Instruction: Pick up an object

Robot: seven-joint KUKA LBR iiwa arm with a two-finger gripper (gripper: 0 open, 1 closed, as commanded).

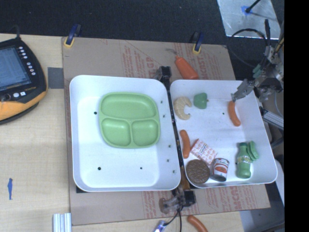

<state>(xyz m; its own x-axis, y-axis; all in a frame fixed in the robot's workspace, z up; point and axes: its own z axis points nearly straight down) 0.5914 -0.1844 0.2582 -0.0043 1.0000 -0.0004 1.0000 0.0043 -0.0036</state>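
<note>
Scanning from the left: a teach pendant (17, 79) lies on the bench, well apart from both bins.
Left bin (84, 168): it holds a green divided plate (129, 119), flat, in the upper middle.
Between the bins, top: an orange carrot (186, 68) lies outside, on the cardboard.
Right bin (260, 175), left part: a beige cashew-like piece (182, 108) just beside a green pepper (200, 100); lower, an orange sausage (185, 143) near the wall, a patterned packet (203, 151), a brown round disc (197, 171) touching a small can (220, 168).
Right bin, right part: a second orange sausage (234, 114) near the top, and a green bottle-like toy (245, 159) lower down.
Gripper (240, 94): at the upper right corner of the right bin, close above the second sausage (its state I cannot tell, the tip is small and dark).
Likely target: the second sausage, in my judgement, because it is nearest.
Risk: the sausage is thin and round, so it may roll away or slip out if the approach is off-centre.
Risk: the bin wall is near, so a descent too far right could strike the rim.
</note>
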